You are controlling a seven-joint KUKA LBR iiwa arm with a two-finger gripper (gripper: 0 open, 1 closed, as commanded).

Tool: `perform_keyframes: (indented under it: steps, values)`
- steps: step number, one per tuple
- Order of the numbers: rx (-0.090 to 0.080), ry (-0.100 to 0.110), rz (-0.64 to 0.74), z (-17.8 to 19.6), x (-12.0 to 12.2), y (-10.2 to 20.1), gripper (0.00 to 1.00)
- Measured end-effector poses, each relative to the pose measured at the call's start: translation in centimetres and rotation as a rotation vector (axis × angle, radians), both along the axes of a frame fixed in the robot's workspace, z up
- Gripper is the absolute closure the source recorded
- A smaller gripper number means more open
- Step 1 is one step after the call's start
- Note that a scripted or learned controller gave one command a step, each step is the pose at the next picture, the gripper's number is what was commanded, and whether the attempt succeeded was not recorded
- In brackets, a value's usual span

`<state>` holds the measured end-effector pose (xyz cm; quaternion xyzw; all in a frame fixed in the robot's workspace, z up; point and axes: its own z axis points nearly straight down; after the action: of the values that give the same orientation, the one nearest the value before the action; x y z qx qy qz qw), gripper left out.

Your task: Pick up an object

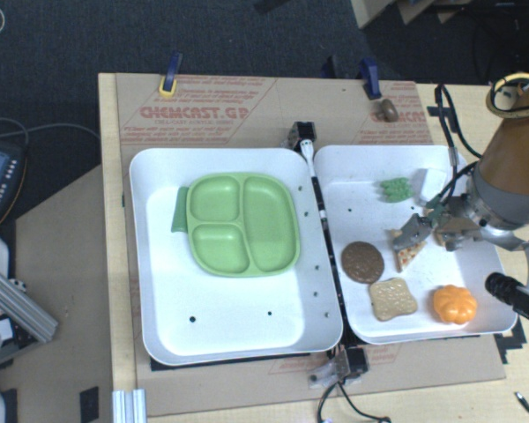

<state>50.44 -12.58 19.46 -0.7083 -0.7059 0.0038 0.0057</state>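
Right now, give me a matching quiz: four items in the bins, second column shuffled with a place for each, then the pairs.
Items:
1. green divided plate
2. orange toy fruit
3. brown round patty
4. green leafy piece

Places:
A. right bin, near its front right corner
B. left bin
C. right bin, toward the back
D. right bin, by the wall shared with the left bin

Pairs: 1-B, 2-A, 3-D, 4-C

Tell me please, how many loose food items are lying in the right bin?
5: a green piece near the top, a brown round at left, a tan slice below it, an orange fruit lower right, a small wedge at the gripper. The arm may hide more.
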Motion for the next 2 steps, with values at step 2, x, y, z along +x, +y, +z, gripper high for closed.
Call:
perform_keyframes:
  steps: [2]
  values:
    - [0.000,-0.005,0.003,-5.7,-0.2,-0.3,0.00]
